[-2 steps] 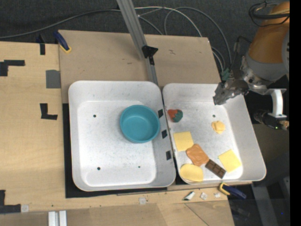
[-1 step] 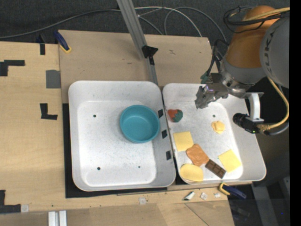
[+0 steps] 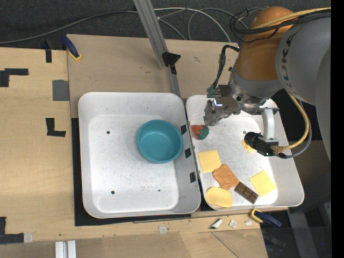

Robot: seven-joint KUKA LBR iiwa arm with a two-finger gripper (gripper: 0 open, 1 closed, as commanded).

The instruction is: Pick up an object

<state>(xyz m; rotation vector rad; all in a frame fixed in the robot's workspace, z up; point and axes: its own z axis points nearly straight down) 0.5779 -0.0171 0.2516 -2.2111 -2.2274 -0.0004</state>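
Note:
My gripper (image 3: 212,116) hangs over the upper left part of the right bin (image 3: 285,198), its dark fingers pointing down and left. Just below and left of the fingertips lies a small red and green object (image 3: 200,131), like a strawberry, close to the bin's left wall. It seems to rest on the bin floor, apart from the fingers. Further down the right bin lie a yellow square (image 3: 209,160), an orange-brown piece (image 3: 225,177), a pale yellow oval (image 3: 219,197), a brown bar (image 3: 246,192) and another yellow square (image 3: 263,182).
The left bin (image 3: 102,192) holds a teal bowl (image 3: 159,141) near its right side. A slanted metal pole (image 3: 156,34) rises behind the bins. The arm's grey and orange body (image 3: 269,52) covers the right bin's upper right. Cables trail along the back.

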